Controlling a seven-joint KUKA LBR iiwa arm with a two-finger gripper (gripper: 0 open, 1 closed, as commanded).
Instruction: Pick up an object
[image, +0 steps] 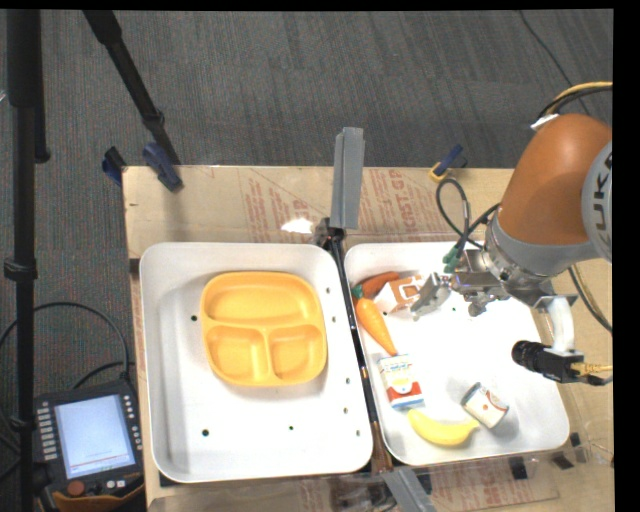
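Hand (432, 298), open and empty, hovers just right of the carrot (375, 324), which runs diagonally toward lower right.

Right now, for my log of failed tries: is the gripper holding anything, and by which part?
Nothing is held. The gripper hangs over the right white bin, near the orange carrot, with nothing between its fingers.
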